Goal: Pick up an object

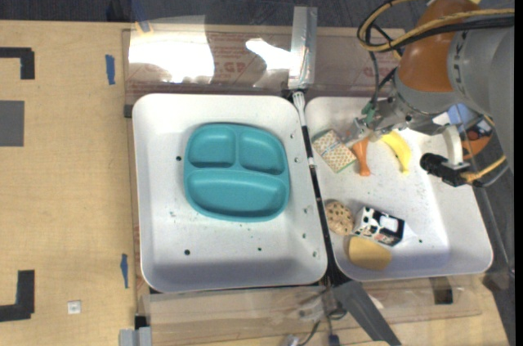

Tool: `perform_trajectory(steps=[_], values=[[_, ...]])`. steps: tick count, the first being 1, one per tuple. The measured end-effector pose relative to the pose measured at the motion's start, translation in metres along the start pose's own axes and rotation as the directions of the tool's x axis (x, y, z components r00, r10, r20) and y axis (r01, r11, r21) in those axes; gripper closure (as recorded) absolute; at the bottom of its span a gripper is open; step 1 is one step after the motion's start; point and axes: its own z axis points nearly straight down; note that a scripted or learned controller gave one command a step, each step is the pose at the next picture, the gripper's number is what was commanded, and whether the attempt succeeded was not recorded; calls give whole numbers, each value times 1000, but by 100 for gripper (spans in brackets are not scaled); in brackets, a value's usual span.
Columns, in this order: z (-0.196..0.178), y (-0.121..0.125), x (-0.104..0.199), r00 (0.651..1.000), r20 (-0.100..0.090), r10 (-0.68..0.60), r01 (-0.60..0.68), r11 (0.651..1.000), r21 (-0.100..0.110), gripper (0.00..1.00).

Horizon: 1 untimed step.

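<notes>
We see the end effector (372, 119) low over the back of the right bin (425, 250), near a carrot (361, 156) and a banana (398, 150); we cannot tell its state. A checked packet (332, 150) lies just left of the carrot. Toward the front sit a cookie (337, 213), a black-and-white carton (381, 226) and a tan bread piece (369, 253). The left bin (163, 254) holds a teal divided plate (237, 173). We can read no writing or labels. Blue tape (109, 68) marks the tabletop (57, 197).
</notes>
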Motion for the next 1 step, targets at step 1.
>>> perform_trajectory(steps=[1], values=[[-76,30,75,949,-4,316,-315,949,27,100]])
